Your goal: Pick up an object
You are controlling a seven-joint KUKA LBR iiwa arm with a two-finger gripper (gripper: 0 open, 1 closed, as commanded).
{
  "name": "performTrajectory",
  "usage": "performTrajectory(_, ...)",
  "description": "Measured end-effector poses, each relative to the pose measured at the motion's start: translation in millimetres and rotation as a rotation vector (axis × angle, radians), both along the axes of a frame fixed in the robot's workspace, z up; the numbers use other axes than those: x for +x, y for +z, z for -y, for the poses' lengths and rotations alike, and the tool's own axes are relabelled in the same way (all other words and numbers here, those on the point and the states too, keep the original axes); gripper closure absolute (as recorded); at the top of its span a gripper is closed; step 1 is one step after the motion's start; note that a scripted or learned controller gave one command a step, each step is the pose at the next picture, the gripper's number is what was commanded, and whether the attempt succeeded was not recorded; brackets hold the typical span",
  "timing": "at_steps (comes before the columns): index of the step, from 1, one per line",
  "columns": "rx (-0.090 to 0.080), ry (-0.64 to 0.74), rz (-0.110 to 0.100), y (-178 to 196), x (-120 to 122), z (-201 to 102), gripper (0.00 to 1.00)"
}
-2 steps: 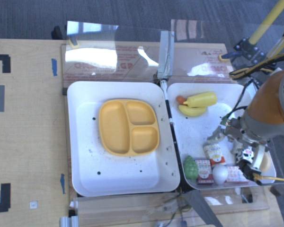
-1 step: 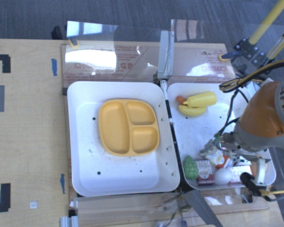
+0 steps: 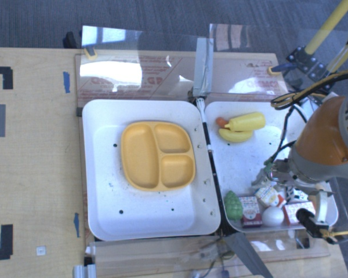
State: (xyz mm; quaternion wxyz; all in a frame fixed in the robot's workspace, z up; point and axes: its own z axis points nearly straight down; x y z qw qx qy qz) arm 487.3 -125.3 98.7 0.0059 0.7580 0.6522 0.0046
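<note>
Bins are seen side by side on the bench (image 3: 29, 172): the left bin (image 3: 104, 213) holds a yellow divided plate (image 3: 158, 155) with three compartments, lying flat near its middle. In the right bin (image 3: 243, 161), a yellow mustard bottle (image 3: 247, 121) is laid on its side at the far edge, touching a banana (image 3: 234, 135) just below it, with a small orange-red piece (image 3: 220, 122) at their left end. Along the near edge of that bin a cluster is gathered: a green object (image 3: 232, 205) at the left, a red-and-white packet (image 3: 250, 209) beside it, a white egg-like ball (image 3: 272, 216), and another red-and-white carton (image 3: 293, 212) to the right. The arm (image 3: 330, 135), with its orange band, is lowered over the near right part of this bin, and the gripper (image 3: 272, 185) is placed right above the cluster, against a small white-and-red item (image 3: 269, 196). Whether anything is grasped, and how far the gripper is spread, cannot be told.
</note>
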Motion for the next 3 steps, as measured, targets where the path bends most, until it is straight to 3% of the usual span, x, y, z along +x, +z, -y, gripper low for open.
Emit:
performTrajectory(1,0.005,-0.057,-0.005,150,-1,-61,1.00)
performTrajectory(2,0.001,0.082,-0.015,133,11,-34,1.00)
performTrajectory(3,0.001,0.082,-0.014,134,12,-34,0.00)
